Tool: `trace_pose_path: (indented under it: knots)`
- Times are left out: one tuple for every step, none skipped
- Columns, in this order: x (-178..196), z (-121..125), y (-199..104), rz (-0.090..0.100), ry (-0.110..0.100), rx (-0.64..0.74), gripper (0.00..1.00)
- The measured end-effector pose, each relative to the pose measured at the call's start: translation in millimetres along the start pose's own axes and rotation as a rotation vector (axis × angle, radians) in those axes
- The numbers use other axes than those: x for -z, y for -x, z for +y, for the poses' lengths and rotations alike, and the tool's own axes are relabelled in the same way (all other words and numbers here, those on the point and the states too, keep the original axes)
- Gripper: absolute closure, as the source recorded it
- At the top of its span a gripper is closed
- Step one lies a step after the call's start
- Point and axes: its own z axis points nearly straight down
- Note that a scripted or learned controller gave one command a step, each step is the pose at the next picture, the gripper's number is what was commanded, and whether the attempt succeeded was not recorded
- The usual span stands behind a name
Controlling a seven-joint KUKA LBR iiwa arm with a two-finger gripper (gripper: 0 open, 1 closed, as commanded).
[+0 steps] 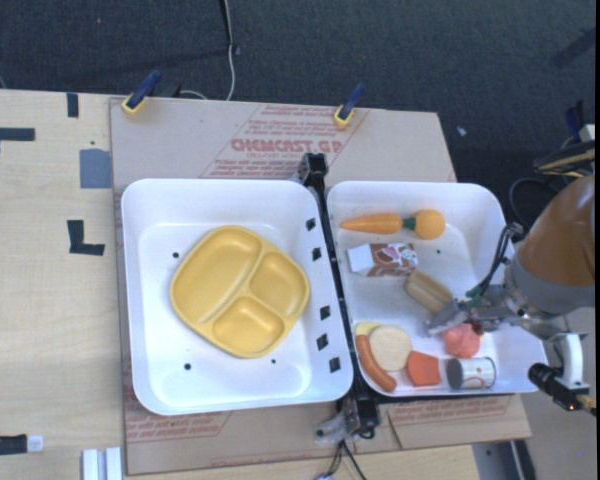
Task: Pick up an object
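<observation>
My gripper (pixel 458 315) hangs over the right bin (pixel 485 200), in its lower right part, and stands open with nothing between its fingers. It sits just above a pink-red ball (pixel 463 341) and just right of a brown roll (pixel 426 289). Around it lie a carrot (pixel 372 224), an orange ball (pixel 430 224), a small brown-and-white carton (pixel 382 259), a pale round biscuit (pixel 390 346), a red sausage (pixel 373 364), an orange-red block (pixel 423 369) and a small can (pixel 473 372). The arm's orange band (pixel 565 238) shows at the right.
The left bin (pixel 140 268) holds a yellow divided plate (pixel 240 290). A black divider (pixel 325 268) with clips joins the two bins. Cardboard (pixel 280 138) lies under both, clamped at the back edge.
</observation>
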Motion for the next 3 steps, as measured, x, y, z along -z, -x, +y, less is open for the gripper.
trace_pose_path:
  knots:
    - [-9,92,-30,-0.008,0.013,0.007,0.00]
    - [-9,179,-59,-0.008,-0.014,0.006,0.00]
    - [4,178,-56,-0.008,-0.011,0.002,1.00]
